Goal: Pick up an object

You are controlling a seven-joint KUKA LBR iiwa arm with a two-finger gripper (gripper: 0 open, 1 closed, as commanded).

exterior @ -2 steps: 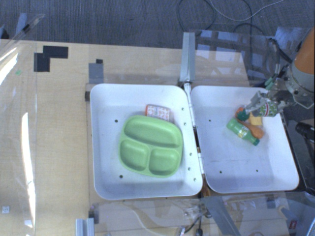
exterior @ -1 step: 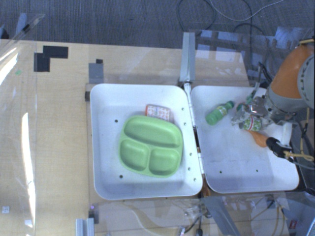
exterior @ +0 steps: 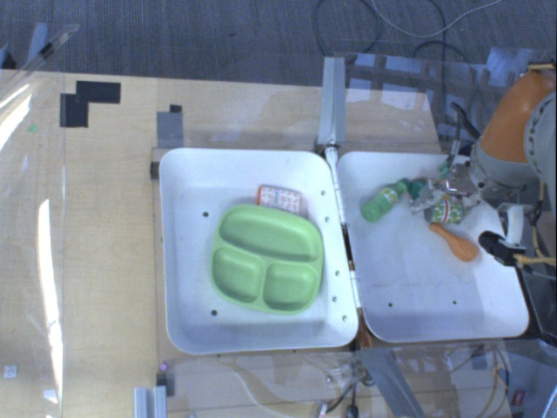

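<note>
Reaching in from the right edge of the camera view, the grey arm (exterior: 531,146) bends down over the far right corner of the right bin (exterior: 409,299), its orange band (exterior: 513,111) rounded and glossy above the wrist. The claw (exterior: 454,181) hangs low at that corner, a dark and metallic cluster; whether it is open or closed cannot be made out, nor whether it grips anything.

Just below the claw lies a small can (exterior: 449,209) with a printed red and green label, seemingly touching it. Beside the can, toward the near right, an orange spoon-like piece (exterior: 457,242) of smooth plastic lies flat on the bin floor. Left of the claw a green bottle (exterior: 383,202) lies on its side, round-bodied and shiny.

Well to the left of the claw, in the left bin (exterior: 187,320), sits a green tray (exterior: 266,258) with three compartments, matt plastic with rounded corners. A small red and white packet (exterior: 279,198) pokes out from behind its far edge. Both bins are smooth white and shallow, resting on the pale wooden table (exterior: 87,259).
</note>
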